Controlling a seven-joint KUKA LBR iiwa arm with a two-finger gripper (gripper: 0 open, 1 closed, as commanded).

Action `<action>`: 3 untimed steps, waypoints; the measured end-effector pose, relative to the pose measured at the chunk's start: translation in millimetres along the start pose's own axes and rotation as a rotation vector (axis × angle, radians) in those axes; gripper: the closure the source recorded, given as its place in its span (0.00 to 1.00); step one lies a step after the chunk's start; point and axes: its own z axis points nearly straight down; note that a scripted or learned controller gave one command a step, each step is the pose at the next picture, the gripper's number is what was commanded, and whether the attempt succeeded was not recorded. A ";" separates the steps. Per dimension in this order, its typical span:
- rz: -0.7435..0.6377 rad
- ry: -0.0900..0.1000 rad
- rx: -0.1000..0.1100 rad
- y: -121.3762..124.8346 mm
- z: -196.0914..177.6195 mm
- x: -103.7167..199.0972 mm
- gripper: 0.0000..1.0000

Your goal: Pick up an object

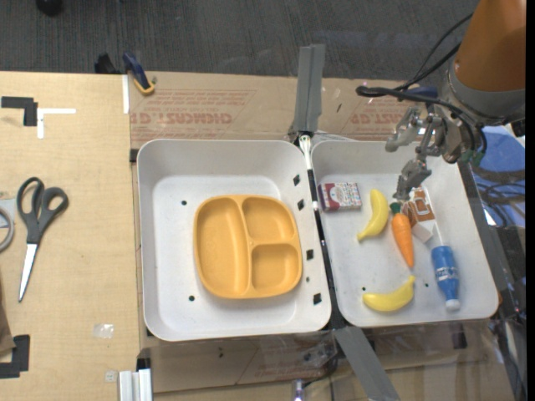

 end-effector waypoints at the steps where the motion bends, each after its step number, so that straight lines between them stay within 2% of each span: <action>1: 0.131 0.004 0.000 -18.0 150.4 45.9 0.00; 2: 0.222 0.001 0.000 -14.0 186.3 27.1 0.00; 3: 0.219 -0.003 0.000 -13.9 176.2 25.7 1.00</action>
